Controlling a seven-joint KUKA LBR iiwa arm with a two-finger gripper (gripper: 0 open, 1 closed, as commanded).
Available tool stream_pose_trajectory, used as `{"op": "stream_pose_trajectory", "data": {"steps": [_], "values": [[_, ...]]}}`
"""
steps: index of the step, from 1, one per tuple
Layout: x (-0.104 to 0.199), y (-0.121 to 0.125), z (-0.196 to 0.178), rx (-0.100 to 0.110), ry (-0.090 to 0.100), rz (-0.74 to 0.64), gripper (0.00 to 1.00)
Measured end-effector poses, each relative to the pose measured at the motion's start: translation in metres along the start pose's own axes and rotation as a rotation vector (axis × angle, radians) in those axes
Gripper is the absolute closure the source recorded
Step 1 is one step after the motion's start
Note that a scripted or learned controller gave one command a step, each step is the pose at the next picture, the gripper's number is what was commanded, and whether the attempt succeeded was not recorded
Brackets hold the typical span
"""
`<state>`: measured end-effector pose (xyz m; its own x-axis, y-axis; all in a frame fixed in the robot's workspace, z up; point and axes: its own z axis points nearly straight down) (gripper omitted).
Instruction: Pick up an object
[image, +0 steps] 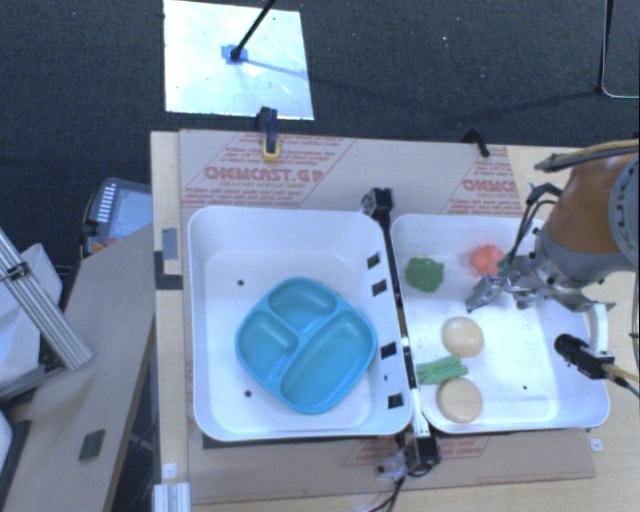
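The right bin (575, 405) holds several small items. A green lumpy piece (424, 274) lies at its far left, and an orange-red piece (484, 258) sits beside it. Lower down are a beige round piece (462, 336), a green stick (442, 370) and a second beige round piece (459, 399). My gripper (484, 294) hangs low in this bin, just below the orange-red piece and up and to the right of the upper beige piece. Nothing shows in its grasp.
The left bin (215, 300) holds a blue divided plate (305, 345). A black-clipped divider (390, 300) separates the two bins. The grey arm with its orange band (590, 215) covers the right bin's far right corner. A black fitting (578, 354) juts over the bin's right side.
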<state>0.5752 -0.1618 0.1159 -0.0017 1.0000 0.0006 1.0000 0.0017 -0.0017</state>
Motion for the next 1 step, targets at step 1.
{"op": "stream_pose_trajectory", "data": {"steps": [1], "values": [[0.0004,0.0008,0.0324,-0.002,-0.001,0.001,0.0]]}}
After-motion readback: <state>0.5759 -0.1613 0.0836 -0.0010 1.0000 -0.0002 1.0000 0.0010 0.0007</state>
